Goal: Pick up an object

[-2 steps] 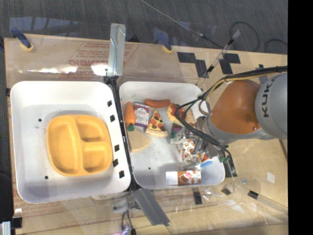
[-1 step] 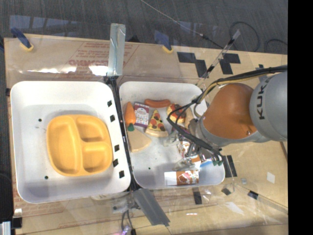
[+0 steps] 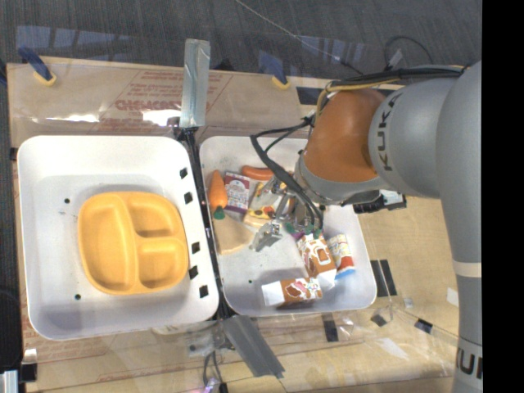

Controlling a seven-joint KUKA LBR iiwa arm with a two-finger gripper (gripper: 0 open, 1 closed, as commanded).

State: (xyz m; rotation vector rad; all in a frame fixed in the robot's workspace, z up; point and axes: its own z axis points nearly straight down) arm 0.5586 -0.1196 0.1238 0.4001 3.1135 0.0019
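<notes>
End effector [image 3: 274, 229] above small colourful packets [image 3: 315, 256]

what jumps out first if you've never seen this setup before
The big grey arm with its orange band comes in from the right and hangs over the right bin. That bin is cluttered with small items, among them a toy carrot by its left wall and snack packets near the front. In the left bin lies a yellow divided tray, alone.

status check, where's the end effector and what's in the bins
End effector low in the right bin, among the clutter. Carrot, small packets close around it; no grasp visible. Yellow divided tray in the left bin.
</notes>
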